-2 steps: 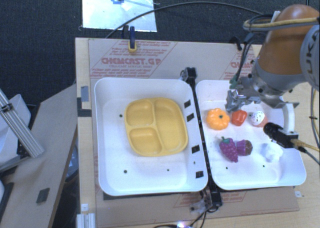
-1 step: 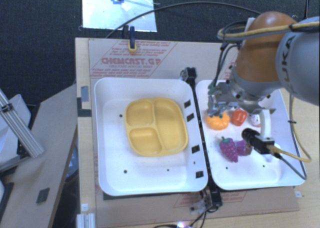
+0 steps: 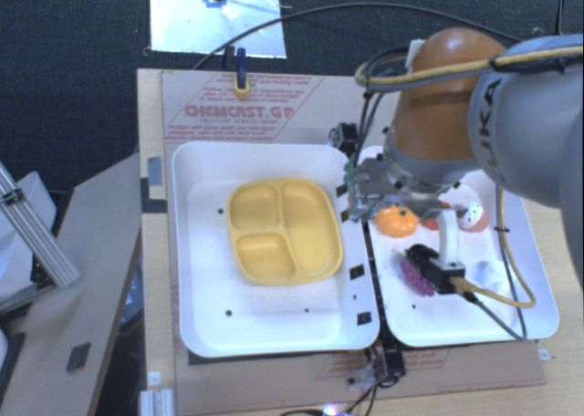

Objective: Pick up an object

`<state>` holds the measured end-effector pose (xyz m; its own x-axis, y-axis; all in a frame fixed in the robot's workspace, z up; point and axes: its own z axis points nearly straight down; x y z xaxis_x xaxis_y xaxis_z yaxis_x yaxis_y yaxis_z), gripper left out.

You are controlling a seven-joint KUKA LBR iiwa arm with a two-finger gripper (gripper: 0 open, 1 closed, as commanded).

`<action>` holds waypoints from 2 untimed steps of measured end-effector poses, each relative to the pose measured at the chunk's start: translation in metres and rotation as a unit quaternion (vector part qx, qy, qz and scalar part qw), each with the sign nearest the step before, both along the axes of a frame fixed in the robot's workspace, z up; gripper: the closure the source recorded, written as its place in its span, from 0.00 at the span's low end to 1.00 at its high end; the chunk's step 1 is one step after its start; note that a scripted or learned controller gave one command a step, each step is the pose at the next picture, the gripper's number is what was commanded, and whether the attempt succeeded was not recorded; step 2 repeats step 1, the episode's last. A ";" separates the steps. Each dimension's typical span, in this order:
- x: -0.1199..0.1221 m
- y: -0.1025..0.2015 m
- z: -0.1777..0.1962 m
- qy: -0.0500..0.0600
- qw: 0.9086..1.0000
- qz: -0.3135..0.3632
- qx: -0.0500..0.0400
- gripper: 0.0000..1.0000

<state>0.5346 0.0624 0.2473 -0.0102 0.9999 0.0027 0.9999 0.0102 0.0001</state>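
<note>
A yellow divided plate (image 3: 279, 230) lies in the left white bin (image 3: 205, 314). In the right bin (image 3: 511, 314) an orange round object (image 3: 397, 221) sits near the divider, with a purple bristly item (image 3: 418, 275) in front of it and a white and red piece (image 3: 469, 216) further right. The gripper (image 3: 365, 193) hangs under the orange wrist band, over the divider between the bins, just left of the orange object. The wrist hides the fingertips.
The grey arm (image 3: 529, 122) covers the back of the right bin. A black cable (image 3: 497, 300) trails over the right bin's front. A cardboard sheet (image 3: 246, 109) lies under both bins, with a blue and yellow clamp (image 3: 241, 72) at its back edge.
</note>
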 end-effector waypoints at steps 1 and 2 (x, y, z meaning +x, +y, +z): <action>-0.019 0.047 -0.005 0.000 1.000 0.000 -0.001 1.00; -0.019 0.047 -0.005 0.000 1.000 0.000 -0.001 1.00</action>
